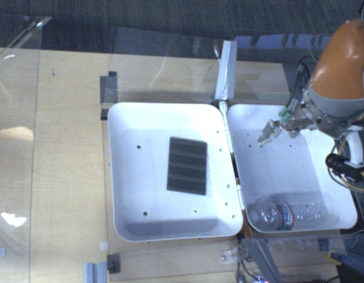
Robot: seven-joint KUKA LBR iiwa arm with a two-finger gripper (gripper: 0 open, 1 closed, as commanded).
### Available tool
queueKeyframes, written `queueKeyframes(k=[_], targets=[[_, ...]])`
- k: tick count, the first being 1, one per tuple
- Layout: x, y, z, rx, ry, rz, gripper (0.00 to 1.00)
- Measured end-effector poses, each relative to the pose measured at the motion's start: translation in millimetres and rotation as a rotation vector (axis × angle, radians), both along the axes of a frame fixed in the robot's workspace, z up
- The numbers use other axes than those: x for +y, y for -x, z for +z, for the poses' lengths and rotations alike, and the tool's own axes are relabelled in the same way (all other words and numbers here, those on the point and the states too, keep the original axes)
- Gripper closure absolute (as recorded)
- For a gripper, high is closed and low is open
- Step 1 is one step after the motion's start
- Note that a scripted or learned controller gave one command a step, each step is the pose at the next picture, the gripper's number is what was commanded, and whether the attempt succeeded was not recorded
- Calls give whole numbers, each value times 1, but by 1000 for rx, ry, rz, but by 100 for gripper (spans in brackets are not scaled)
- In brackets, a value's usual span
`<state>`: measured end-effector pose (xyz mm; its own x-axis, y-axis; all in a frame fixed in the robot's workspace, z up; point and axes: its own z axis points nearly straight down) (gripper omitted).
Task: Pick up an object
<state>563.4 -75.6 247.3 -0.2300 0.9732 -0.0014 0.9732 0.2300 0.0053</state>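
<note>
Starting at the left, we see the left white plastic bin point(126, 175) with a dark grey ribbed rectangular block point(187, 165) lying flat near its middle, tilted slightly, well apart from every wall. A thin upright metal divider post point(225, 69) stands at the far edge where the two bins meet.

Moving across, the right white plastic bin point(247, 122) holds a clear plastic bottle with a dark band around its middle point(286, 213) — it lies on its side along the near wall, close to the front rim. Above the far part of this bin hangs the two-finger gripper point(265, 135), its thin tips pointing left and down toward the bare floor of the bin, well apart from the bottle. Behind it sits the grey arm with its orange band point(341, 58), coming in from the right.

We cannot tell whether the tool is clenched or released; the tips are too small and blurred. Nothing shows between them, so we judge that no object is in hand yet.

As we read it, the pick is not done — the whole of it remains: settle on a target, descend, close, lift. The bottle looks the nearer candidate, though the block is equally free.
</note>
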Motion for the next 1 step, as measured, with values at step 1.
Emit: queueKeyframes(k=[1], targets=[[60,-42,-62,1,-1,84,0]])
